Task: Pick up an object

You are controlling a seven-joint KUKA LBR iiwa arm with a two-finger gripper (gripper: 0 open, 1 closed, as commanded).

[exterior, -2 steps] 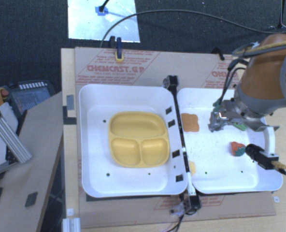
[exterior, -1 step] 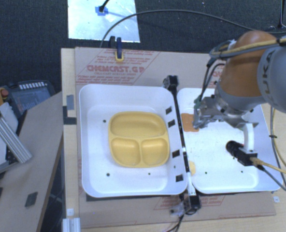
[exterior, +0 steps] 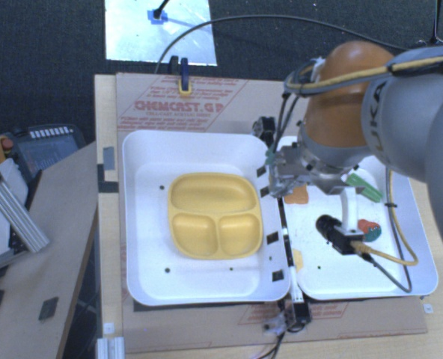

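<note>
A yellow divided plate (exterior: 212, 214) lies in the middle of the left bin (exterior: 143, 275). In the right bin (exterior: 401, 283) I see an orange piece (exterior: 298, 195) close to the divider, a green piece (exterior: 366, 188) farther right, a red and teal piece (exterior: 370, 229) below it, and a small pale yellow piece (exterior: 298, 259) near the front left. My gripper (exterior: 278, 179) hangs low over the right bin's left edge, just left of the orange piece. Nothing shows between its tips from this angle.
The arm's orange band and grey wrist (exterior: 349, 103) cover the back of the right bin. A brown board with red lettering (exterior: 178, 105) lies under both bins. A clamp (exterior: 184, 77) sits at the board's far edge.
</note>
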